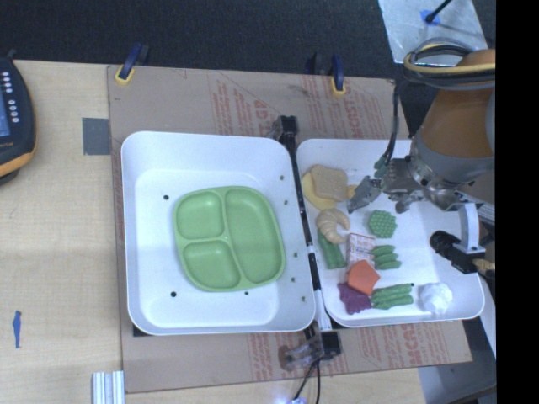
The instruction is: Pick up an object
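The right bin [455, 314] holds a heap of toy food: a tan bread slice [324, 183], a croissant [331, 223], a green round piece [381, 223], a small pink-and-white packet [361, 245], an orange wedge [363, 276], a purple piece [353, 300], green pea pods [392, 295] and a white crumpled piece [434, 296]. My gripper [370, 194] hangs over the bin's upper middle, just right of the bread slice and above the green round piece. Nothing shows between its fingers.
The left bin [143, 293] holds a green divided plate [227, 238]. A black divider with clips runs between the bins. The arm's grey and orange body [455, 133] covers the right bin's far right corner. A black and yellow device [13, 112] lies at the bench's left edge.
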Controlling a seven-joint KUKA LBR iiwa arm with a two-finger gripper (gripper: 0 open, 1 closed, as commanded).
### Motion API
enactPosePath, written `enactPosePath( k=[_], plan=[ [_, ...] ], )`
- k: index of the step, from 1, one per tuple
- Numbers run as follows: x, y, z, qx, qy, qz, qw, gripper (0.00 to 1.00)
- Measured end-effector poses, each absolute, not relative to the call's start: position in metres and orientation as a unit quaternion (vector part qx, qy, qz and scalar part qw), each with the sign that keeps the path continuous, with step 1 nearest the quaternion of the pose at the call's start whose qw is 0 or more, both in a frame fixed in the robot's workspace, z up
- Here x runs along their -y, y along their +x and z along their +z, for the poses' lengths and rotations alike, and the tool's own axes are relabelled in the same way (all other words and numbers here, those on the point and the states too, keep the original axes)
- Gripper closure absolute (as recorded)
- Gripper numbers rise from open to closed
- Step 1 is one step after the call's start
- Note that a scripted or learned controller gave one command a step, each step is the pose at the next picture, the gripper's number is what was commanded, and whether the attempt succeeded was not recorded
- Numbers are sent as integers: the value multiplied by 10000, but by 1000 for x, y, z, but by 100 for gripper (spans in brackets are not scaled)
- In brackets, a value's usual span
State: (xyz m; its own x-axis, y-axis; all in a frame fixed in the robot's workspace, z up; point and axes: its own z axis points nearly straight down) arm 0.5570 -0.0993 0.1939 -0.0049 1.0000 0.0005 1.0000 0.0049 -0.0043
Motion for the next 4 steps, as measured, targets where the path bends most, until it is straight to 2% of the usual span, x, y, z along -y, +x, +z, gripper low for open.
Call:
enactPosePath(
  k=[1,2,3,4],
  plan=[
    [132,475,155,7069,-7073,44,55,0],
    [109,475,108,7090,-7052,21,42,0],
    [111,475,121,7098,-7044,19,25,100],
    [44,573,196,7116,-7026,-34,-33,100]
  ],
)
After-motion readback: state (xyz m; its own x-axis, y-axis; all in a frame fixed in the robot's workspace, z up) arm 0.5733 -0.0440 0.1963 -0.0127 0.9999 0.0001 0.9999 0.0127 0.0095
